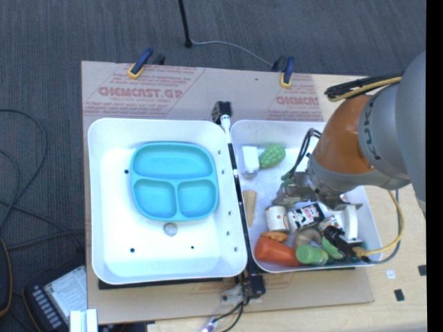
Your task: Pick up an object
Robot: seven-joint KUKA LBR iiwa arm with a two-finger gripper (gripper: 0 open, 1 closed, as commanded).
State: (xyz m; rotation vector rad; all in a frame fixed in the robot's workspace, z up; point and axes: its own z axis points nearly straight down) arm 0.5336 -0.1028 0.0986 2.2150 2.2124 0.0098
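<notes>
Down inside the right bin (374, 221), the hand (309, 211) is hanging low over a heap of small toys, with the grey arm (387, 137) and its orange band (344, 142) reaching in from the bin's right side. Whether the hand is gripping anything cannot be told, since the wrist and clutter are hiding its tips. Just left of the hand, a white cup (276, 218) is lying among the toys, and a black-and-white piece (304, 215) is sitting right beneath it. Toward the bin's near edge, an orange carrot (275, 252) is resting beside a green lump (311, 255). Up at the bin's far end, a green knobbly toy (273, 155) is lying next to a white block (250, 158), well apart from the hand. A tan cone (249, 204) is leaning along the bin's left wall. Left of that bin, the other bin (104, 185) is carrying a blue divided tray (174, 180), with a small grey disc (170, 229) lying just below the tray. Both bins are sitting on the bench (111, 95).
</notes>
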